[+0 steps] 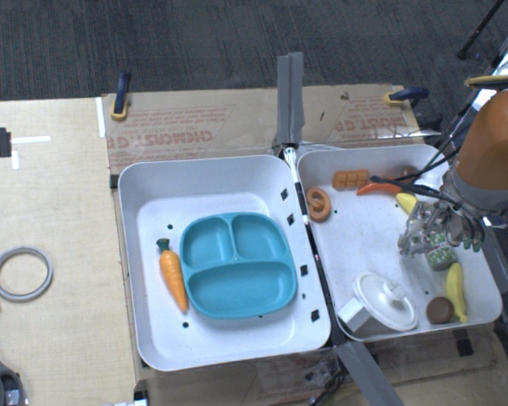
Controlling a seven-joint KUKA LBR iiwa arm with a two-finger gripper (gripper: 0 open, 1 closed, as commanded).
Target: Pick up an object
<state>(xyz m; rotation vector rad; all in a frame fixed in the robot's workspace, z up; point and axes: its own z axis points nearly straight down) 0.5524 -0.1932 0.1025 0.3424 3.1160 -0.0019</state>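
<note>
Claw (423, 234): low in the right bin (351, 226), toward its far-right part, under the grey arm (486, 173) with its orange band; whether it is wide, narrow or gripping anything, I cannot tell, since the metal parts blur together there.
Green lump (440, 256): right at the claw's lower edge, touching or nearly so; too blurred to name, and not clearly gripped.
Banana (454, 290): just below the claw, lying along the bin's right wall.
Brown ball (438, 310): below the claw, beside the banana's lower end.
White lid (387, 301): below and to the left of the claw, a round disc with a knob, resting partly over a grey block (352, 314).
Yellow piece (406, 202): just above the claw, close to its upper left.
Red pepper (381, 187): above the claw, a thin curved strip.
Orange waffle (350, 179): above and to the left of the claw, near the bin's far wall.
Doughnut (318, 204): well to the left of the claw, by the wall between the bins.
Blue plate (237, 265): far left of the claw, a divided tray in the middle of the left bin (150, 335).
Carrot (172, 277): farther left still, just beside the plate's left edge.
Tape roll (20, 273): farthest left, on the bare bench (45, 195) outside both bins.
</note>
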